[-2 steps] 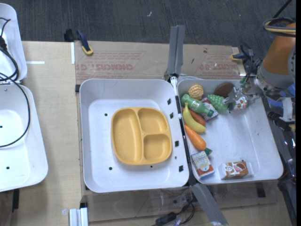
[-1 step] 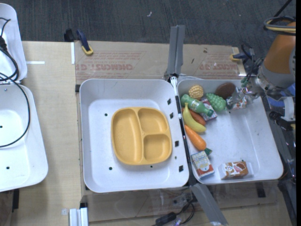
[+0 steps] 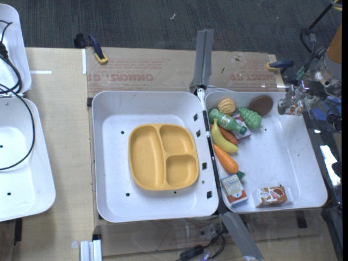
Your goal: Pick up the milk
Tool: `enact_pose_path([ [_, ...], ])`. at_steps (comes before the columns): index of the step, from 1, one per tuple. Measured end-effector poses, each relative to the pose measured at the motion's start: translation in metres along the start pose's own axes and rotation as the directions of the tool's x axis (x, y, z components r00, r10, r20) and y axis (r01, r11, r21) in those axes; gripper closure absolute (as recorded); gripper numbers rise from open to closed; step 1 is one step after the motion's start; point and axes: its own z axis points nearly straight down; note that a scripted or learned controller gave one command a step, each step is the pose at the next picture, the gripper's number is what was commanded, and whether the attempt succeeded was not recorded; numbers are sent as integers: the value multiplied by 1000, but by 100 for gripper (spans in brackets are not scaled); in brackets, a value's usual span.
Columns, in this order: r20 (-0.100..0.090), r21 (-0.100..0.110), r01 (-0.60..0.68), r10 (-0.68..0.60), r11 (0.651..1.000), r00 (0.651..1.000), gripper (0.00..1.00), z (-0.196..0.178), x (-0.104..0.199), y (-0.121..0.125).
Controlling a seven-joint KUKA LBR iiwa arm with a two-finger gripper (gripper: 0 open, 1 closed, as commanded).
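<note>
In the right-hand bin (image 3: 304, 162), just nearer me than the carrot (image 3: 225, 157), the milk carton (image 3: 234, 190) sits on the bin floor, close to the carrot's leafy end, so the pick is not yet done. The gripper (image 3: 293, 105) hangs well apart from the carrot, toward the far right corner, and I cannot tell whether it is open or closed. By my reckoning the reach, the grasp and the lift are all left. The milk is a small boxy carton, white with printed faces, flat-sided and likely easy to pinch. The carrot looks like smooth moulded plastic, tapered and glossy.
</note>
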Motion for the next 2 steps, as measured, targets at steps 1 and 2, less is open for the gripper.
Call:
enact_pose_path([
  [1,0,1,81,-81,997,997,100,-50,45,-14],
  [2,-1,4,110,-110,994,994,100,-6,96,-21],
])
